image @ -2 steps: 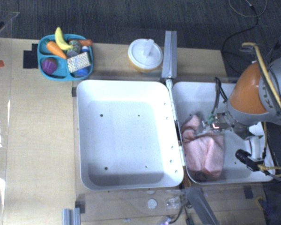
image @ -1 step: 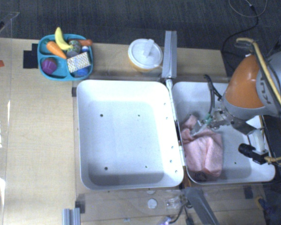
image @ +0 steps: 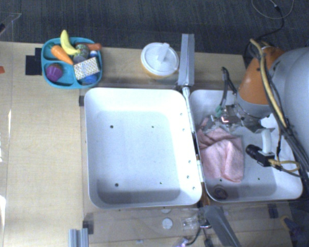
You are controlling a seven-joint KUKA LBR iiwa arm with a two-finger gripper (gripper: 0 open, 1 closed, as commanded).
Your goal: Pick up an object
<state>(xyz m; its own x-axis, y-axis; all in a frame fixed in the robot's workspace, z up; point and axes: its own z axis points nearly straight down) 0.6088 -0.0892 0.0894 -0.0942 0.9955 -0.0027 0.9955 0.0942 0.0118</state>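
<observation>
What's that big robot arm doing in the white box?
The robot arm is reaching down into the right bin, right over a crumpled pink cloth. Its gripper sits at the top edge of the cloth, so it looks like it is trying to grab it, but you cannot tell if it has hold yet. The left bin sits beside it, and a blue tray of toy food and a white lid rest on the bench behind.

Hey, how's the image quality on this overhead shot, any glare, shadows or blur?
Camera view: even lighting overall; the left white bin is bright, with a soft shadow along its near wall; the arm shades part of the right bin beside the pink cloth; slightly soft throughout, so the claw reads unclear.
</observation>
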